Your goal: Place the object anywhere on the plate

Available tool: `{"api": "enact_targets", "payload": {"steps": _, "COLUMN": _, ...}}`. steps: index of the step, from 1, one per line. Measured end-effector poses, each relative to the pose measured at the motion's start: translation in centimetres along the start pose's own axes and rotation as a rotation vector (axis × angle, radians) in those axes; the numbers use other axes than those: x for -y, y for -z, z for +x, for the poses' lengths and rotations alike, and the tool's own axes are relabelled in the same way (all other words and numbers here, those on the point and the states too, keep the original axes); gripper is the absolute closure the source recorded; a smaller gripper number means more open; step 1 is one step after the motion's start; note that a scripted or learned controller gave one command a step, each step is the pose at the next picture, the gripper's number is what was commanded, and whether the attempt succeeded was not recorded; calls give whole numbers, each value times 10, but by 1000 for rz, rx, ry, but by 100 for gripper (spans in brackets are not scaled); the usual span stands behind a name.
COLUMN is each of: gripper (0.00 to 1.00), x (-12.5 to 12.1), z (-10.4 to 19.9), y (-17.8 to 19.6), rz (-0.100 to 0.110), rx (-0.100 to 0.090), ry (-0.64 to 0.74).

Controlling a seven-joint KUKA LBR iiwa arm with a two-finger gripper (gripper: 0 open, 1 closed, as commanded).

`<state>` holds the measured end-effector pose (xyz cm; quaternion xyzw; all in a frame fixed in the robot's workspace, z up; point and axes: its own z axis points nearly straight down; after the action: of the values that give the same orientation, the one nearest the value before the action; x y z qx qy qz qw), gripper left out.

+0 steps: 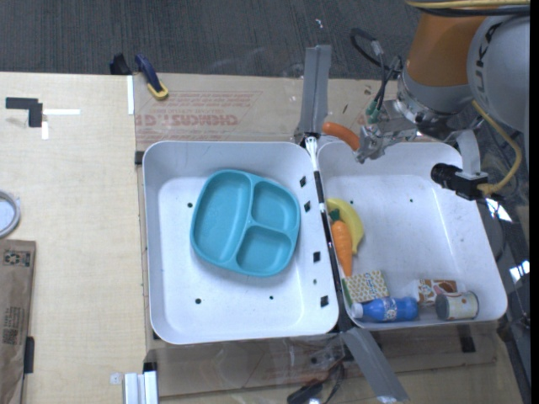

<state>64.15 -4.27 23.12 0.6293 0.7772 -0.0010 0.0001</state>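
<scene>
Orange sausage [340,132] is seen pinched in gripper [364,146], fingers closed on it. Plate [246,222] sits at 8 o'clock; release should be made low over a compartment.

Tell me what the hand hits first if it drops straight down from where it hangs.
Probably the far-left corner of the right white bin, beside the orange sausage-shaped piece; depth is unclear from this slanted view.

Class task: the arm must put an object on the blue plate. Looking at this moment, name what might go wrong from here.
1. The gripper is at the right bin's far rim beside an orange sausage-like piece; whether that is held is unclear, so it may drop.
2. The plate lies in the left bin, beyond the divider; a low carry could snag.
3. The banana and carrot touch, complicating a clean grasp.
</scene>
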Motion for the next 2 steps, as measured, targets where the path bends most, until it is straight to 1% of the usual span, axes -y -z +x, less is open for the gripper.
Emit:
{"api": "enact_targets", "payload": {"steps": 1, "gripper": 100, "x": 17, "z": 55, "y": -41, "rz": 1, "rx": -1, "ry": 384}}
{"api": "enact_targets", "payload": {"steps": 2, "gripper": 100, "x": 34, "z": 113, "y": -40, "rz": -1, "rx": -1, "ry": 672}}
